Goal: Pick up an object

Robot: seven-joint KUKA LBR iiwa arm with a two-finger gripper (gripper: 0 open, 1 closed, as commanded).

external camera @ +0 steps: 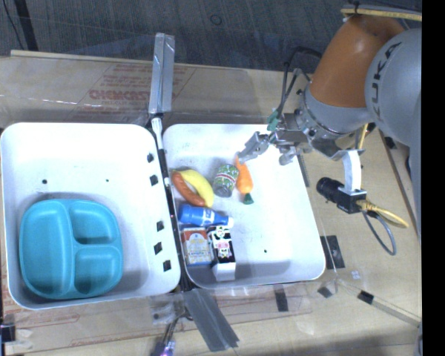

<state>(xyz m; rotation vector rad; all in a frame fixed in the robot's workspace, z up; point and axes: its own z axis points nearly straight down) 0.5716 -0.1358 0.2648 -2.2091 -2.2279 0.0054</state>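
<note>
We're hovering gripper (269, 146) near carrot (244, 179); can't tell its state; risking knocking the ball (225, 179) beside it.

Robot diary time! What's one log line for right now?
gripper: open, above right bin | holding: nothing | nearest: carrot | also: banana, blue bottle | left bin: blue tray

Banana (193, 187) left of carrot (244, 180)

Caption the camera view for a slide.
KUKA arm's pincer above the right bin near carrot, banana; blue tray in left bin.
</note>
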